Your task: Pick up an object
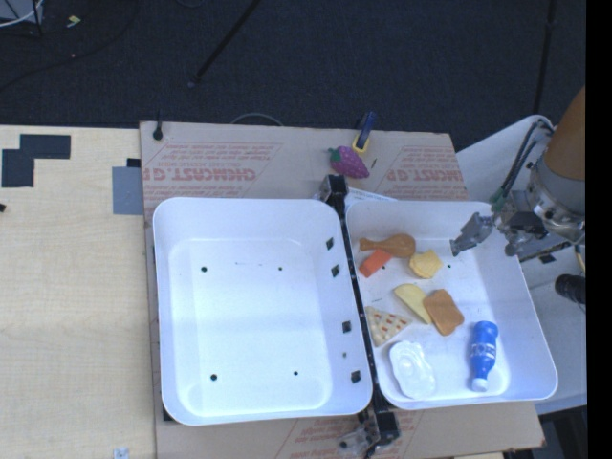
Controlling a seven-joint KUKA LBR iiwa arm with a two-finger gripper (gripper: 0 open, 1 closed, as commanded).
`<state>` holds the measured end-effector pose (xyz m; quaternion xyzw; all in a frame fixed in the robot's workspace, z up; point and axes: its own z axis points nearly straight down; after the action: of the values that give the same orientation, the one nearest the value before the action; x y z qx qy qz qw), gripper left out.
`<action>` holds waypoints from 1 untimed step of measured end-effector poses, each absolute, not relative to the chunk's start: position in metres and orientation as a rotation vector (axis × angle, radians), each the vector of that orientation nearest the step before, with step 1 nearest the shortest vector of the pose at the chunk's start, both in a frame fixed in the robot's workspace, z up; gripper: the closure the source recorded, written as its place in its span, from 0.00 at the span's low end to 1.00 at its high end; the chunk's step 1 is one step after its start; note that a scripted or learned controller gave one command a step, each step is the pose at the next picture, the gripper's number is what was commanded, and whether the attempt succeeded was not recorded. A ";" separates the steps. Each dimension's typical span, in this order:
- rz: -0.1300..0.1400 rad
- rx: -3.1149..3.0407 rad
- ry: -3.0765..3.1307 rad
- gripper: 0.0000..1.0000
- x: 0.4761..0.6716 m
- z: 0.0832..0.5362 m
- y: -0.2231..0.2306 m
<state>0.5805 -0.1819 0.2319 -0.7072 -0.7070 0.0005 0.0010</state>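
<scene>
The right bin (535, 338) holds several toy foods: a tan drumstick (389, 246), an orange carrot piece (373, 264), a round yellow piece (426, 264), a yellow slice (412, 300), a brown bread slice (444, 311), a waffle wedge (384, 325), a white lump (413, 369) and a blue bottle (483, 354). My gripper (502, 239) hangs over the bin's upper right part, to the right of the round yellow piece. It is open, its fingers spread wide with nothing between them.
The left bin (251, 309) lies beside the right one, with a black divider (349, 295) between them. A purple grape bunch (351, 163) and a blue and yellow clamp (364, 132) sit on the cardboard behind the bins.
</scene>
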 end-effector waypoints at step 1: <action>0.010 -2.208 -2.213 0.00 0.576 0.089 -0.136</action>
<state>0.5761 -0.1359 0.0889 -0.7062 -0.7079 0.0032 0.0076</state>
